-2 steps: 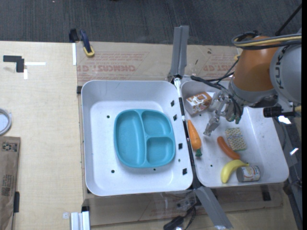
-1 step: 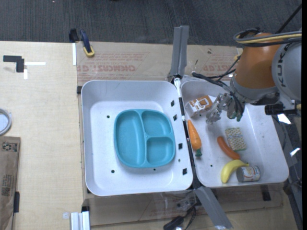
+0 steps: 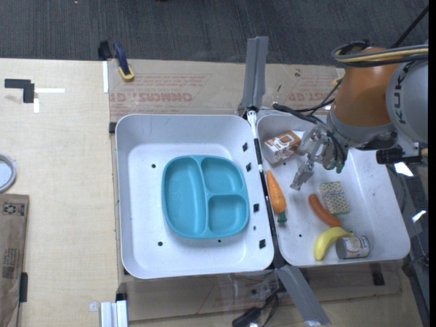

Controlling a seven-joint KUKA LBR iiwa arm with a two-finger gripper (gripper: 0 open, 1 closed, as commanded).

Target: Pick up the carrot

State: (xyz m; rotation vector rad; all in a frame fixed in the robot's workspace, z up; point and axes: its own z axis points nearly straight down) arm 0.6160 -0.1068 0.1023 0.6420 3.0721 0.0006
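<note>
Arm (image 3: 381, 94) runs off the right edge; tape roll (image 3: 5, 174) clipped at the left; can (image 3: 353, 246) label too small to read.

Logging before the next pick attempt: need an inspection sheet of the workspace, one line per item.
Surface: two white bins side by side on a tan bench; left bin, right bin.
Job's things: carrot lies in the right bin along its left wall, green end toward the camera, ungripped.
Clutter: blue divided tray in the left bin; in the right bin a small carton, patterned sponge, sausage, banana and can.
Grippers: gripper hovers right of the carrot, nothing between its fingers.
Cables: bundle over the orange band.
Surroundings: blue clamp, tape roll at left.
</note>
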